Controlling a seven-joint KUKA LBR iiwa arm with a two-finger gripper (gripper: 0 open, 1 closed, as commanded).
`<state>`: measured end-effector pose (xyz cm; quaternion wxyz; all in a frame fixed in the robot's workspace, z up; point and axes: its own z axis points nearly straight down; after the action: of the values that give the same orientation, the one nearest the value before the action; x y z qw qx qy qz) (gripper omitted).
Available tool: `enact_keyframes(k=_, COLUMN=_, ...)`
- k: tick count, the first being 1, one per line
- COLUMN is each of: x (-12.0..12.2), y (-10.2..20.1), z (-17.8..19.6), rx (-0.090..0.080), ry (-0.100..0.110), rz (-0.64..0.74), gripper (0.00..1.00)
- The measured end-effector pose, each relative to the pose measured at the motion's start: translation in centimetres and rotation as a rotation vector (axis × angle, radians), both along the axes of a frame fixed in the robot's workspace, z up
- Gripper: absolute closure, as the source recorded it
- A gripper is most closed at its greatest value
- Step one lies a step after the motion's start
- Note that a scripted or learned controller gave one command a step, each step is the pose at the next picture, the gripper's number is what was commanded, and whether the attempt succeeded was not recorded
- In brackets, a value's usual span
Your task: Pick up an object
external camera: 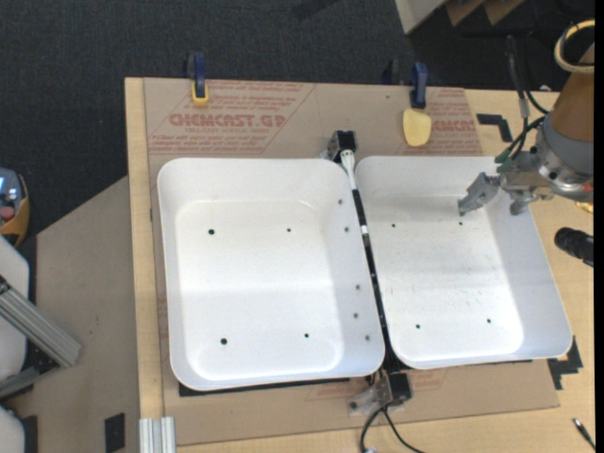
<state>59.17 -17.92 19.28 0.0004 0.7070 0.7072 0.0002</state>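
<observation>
Search step: grey two-finger pincer (pixel 491 196), splayed and grasping nothing, over shallow white right bin (pixel 453 333); next move needs a target

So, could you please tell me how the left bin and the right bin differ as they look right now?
The left bin looks clean white, while the right bin shows faint grey scuffing across its floor. The gripper hangs over the right bin's far right corner; nothing hangs over the left bin. The left bin looks a little wider in this view than the right bin. Both are shallow, white, round-cornered, and have small dark dots on the floor.
</observation>
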Motion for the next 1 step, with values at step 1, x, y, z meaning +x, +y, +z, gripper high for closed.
enact_keyframes(k=1, x=0.07, y=0.0, z=1.07, rx=-0.001, ry=-0.003, rz=0.001, gripper=1.0)
